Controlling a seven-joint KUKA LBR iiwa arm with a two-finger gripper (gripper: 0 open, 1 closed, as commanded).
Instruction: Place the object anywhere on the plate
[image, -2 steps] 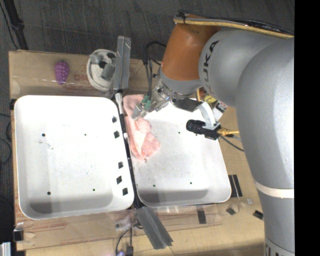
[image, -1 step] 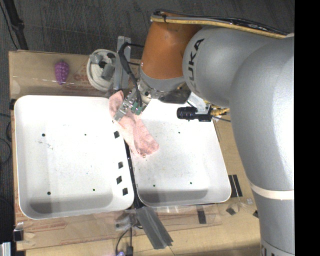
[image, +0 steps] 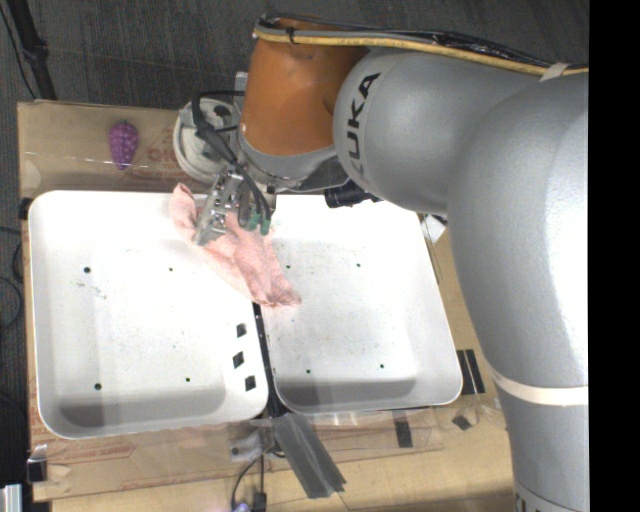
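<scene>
The arm (image: 470, 200) comes in from the right and takes up most of that side, big grey body with the orange band (image: 285, 90) sitting up top near the middle. The wrist points down and to the left, so the gripper (image: 232, 215) ends up right at the far edge of the bins, about where the two meet.

The cloth (image: 245, 250) is a pink crumpled thing draped across the divider between the left bin (image: 120, 330) and the right bin (image: 370, 340). Its long axis runs diagonally, upper left by the gripper down to lower right, with the lower tip ending on the rim between the bins.

The gripper is down on the upper end of the cloth, touching it, but honestly can't tell whether it's actually pinching it or not.

There's also a small purple thing (image: 123, 143) on the bench beyond the left bin, well apart from everything.
</scene>
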